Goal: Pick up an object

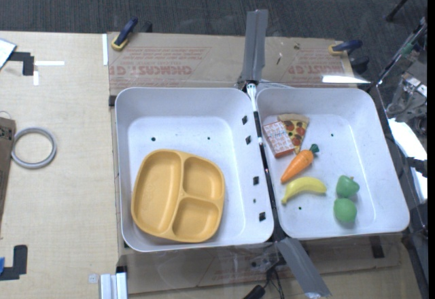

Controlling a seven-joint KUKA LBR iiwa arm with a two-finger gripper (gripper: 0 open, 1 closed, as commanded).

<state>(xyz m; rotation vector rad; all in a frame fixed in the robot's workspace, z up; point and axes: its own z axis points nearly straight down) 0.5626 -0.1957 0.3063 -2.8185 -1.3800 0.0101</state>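
The right bin (380, 148) holds several toy foods. A pizza slice (295, 130) lies near its back left, with a small red-and-white carton (277, 138) beside it. An orange carrot (299, 163) lies in front of them, and a yellow banana (304, 188) lies below the carrot. A green pepper (347, 186) and a green round fruit (344, 210) sit toward the front right. In the left bin (132, 114) rests a yellow divided plate (179, 195).
A roll of tape (31, 147) lies on the wooden bench at the left. Blue clamps (125, 32) (345, 47) hold the cardboard behind the bins. A grey bar (255, 46) stands upright at the seam between the bins. Cables and gear crowd the right edge.
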